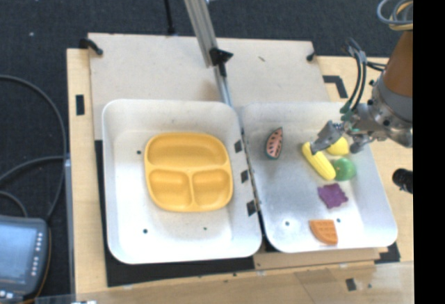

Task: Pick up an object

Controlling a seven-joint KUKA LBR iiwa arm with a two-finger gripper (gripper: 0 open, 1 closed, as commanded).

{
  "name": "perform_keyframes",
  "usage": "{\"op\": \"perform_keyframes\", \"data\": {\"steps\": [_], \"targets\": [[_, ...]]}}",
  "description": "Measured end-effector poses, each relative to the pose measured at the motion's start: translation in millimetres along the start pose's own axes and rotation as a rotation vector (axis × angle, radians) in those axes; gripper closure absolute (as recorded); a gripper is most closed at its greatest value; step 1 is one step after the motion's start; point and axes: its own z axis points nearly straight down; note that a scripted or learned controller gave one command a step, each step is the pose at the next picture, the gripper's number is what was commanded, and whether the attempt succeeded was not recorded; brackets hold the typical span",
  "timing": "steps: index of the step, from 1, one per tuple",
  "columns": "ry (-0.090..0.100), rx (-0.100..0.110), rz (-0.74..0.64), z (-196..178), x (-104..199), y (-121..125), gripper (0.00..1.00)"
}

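The gripper [335,140] hangs with jaws wide over the corn [318,161], which lies just below them, so a straight descent centred on it should serve best.

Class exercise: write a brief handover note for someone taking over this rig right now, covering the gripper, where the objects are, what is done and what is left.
Gripper: low over the right bin, fingers around the yellow corn; not lifted.
Right bin also holds watermelon slice, green piece, purple piece, orange piece.
Left bin: yellow divided tray.
Done: approach. Left: grip and lift one object.
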Motion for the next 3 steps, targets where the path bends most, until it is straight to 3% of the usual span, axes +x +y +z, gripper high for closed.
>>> {"op": "perform_keyframes", "data": {"steps": [1,3], "targets": [[0.000,0.000,0.001,0,0,0,0.00],[0.000,0.006,0.004,113,2,-12,0.00]]}}
